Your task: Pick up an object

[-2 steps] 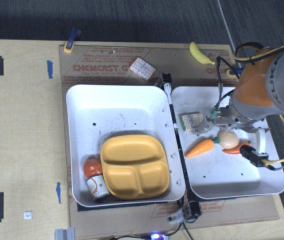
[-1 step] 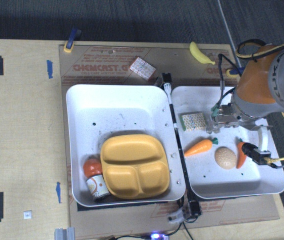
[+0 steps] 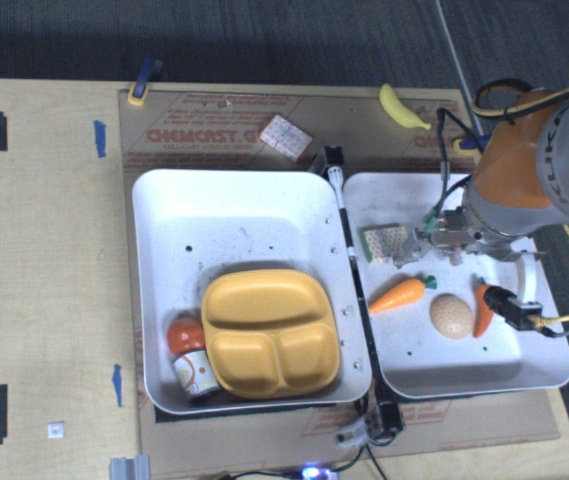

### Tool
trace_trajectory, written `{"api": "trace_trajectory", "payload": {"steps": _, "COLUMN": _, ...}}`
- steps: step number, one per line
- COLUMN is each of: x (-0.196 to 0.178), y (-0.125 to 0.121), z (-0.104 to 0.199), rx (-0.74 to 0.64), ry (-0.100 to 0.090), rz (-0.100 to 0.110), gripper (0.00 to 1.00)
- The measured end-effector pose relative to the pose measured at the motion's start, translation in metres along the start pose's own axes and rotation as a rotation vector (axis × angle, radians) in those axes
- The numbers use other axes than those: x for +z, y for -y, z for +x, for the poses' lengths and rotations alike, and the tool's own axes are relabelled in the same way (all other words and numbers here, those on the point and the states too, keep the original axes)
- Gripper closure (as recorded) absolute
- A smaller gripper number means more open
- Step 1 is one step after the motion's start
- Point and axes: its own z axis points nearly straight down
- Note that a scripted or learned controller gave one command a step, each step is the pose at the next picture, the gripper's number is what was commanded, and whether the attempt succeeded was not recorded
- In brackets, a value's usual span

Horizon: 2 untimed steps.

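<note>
- The gripper [image 3: 426,240] hangs over the right bin [image 3: 539,373], in its upper half, near the wall that this bin shares with the left bin [image 3: 154,268].
- I cannot tell how the claw stands; its tip is small and mixed with cables and shadow.
- Taking the gripper as the landmark: a grey mesh piece [image 3: 385,241] lies just beside it, toward the shared wall, and seems the nearest thing.
- The toy carrot [image 3: 398,295] lies just below the gripper. Its long axis is slanted, with the green end up toward the gripper and the point down toward the shared wall.
- The beige egg-shaped ball [image 3: 452,316] lies below the gripper and a little away from the wall; a second small carrot [image 3: 483,310] is touching or almost touching it on the far side.
- In my judgement the coming move depends on this: the mesh piece needs only a short sideways shift, while the carrot needs a descent with the claw turned across its slanted axis.
</note>
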Motion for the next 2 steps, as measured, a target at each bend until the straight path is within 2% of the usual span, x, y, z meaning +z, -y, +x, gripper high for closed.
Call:
{"api": "trace_trajectory", "payload": {"steps": 1, "x": 0.022, "y": 0.039, "z": -0.009, "rx": 0.000, "ry": -0.002, "rz": 0.008, "gripper": 0.00}}
{"api": "trace_trajectory", "payload": {"steps": 2, "x": 0.011, "y": 0.038, "z": -0.009, "rx": 0.001, "ry": -0.002, "rz": 0.005, "gripper": 1.00}}
